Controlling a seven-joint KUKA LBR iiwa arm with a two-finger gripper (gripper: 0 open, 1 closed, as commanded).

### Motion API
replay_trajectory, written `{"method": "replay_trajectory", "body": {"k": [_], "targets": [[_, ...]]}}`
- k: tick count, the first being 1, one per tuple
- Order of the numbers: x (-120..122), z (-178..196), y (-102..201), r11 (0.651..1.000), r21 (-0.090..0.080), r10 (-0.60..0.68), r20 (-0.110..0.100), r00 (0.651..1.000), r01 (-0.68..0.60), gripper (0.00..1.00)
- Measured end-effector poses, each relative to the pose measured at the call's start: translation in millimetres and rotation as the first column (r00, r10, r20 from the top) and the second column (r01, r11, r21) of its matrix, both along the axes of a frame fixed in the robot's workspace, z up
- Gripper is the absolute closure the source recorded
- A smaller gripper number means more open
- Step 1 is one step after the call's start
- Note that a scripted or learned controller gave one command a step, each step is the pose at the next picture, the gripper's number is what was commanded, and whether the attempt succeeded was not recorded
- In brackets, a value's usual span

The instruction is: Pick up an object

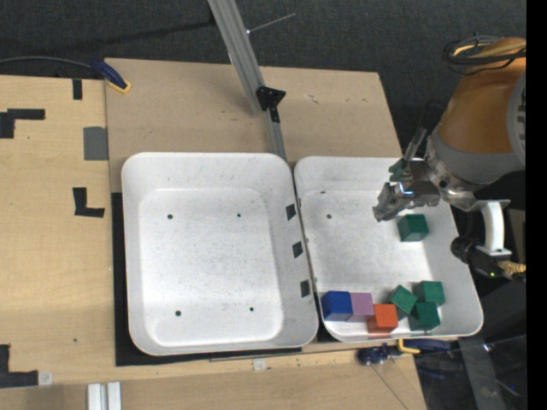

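we're on the approach: our gripper hangs in the right bin, just beside a green cube. its state we cannot tell. next, centre over the cube.

Orange-banded grey arm, dark tool

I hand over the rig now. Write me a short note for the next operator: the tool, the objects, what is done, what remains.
Tool: above the right bin, beside a lone green block; nothing visibly held.
Objects: blue block, purple block, orange block and three more green blocks cluster at that bin's near edge.
Done: no pick yet.
Left: grasp and lift one object; the lone green block looks nearest.
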State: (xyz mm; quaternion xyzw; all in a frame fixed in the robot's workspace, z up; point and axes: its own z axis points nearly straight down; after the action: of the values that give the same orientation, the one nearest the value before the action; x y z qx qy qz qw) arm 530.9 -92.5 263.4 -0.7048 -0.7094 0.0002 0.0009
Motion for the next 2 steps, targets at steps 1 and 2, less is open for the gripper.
{"method": "replay_trajectory", "body": {"k": [1,2], "targets": [[15,-16,49,1.0,0.0,-0.001,-0.001,1.0,0.001,1.0],[42,-24,93,1.0,0.0,0.0,0.001,1.0,0.0,1.0]]}}
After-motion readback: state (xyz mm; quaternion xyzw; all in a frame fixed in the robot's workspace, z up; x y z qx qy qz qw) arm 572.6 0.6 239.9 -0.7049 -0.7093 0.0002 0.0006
